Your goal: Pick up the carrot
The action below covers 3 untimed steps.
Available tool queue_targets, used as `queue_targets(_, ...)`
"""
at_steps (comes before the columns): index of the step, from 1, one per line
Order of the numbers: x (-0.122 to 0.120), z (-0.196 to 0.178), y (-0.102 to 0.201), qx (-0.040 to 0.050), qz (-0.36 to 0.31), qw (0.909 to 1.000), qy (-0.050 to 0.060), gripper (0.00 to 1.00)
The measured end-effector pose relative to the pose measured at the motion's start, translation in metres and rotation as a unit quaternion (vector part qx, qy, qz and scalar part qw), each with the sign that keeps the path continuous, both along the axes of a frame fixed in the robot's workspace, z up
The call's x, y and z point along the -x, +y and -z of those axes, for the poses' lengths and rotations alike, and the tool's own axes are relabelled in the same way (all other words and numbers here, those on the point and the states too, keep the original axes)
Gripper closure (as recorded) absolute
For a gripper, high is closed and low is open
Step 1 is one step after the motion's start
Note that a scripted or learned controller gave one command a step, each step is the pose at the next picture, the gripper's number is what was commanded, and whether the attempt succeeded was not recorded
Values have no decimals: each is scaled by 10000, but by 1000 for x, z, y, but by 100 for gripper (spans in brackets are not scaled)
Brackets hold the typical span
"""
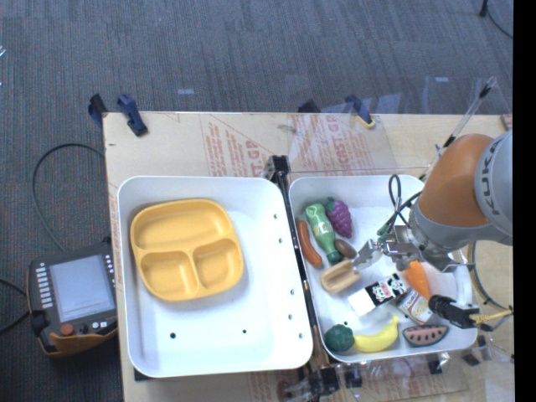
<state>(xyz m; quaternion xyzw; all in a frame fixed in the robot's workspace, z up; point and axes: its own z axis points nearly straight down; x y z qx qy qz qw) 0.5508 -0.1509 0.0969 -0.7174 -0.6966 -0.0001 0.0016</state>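
Grey carpet surrounds the tabletop (243, 136). A yellow tray (186, 248) is seen in the left bin (134, 342). Rightward, the hand (366, 256) hovers, its spread unreadable; the carrot (418, 279) lies beside it, ungrasped. Approach is judged underway; a rightward shift is needed.

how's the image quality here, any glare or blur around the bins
Camera view: even, soft lighting; a pale sheen crosses the bench behind the right bin; small toys near the gripper look soft, the carrot partly hidden by the arm.
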Motion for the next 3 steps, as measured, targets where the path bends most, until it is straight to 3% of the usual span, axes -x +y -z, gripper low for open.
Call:
queue_targets(1, 39, 5, -44, -104, -955, 9954, -32, 0)
queue_targets(2, 40, -2, -49, -60, -889, 9960, -29, 100)
queue_targets(3, 25, -16, 8, -9, -1030, 9947, -3, 100)
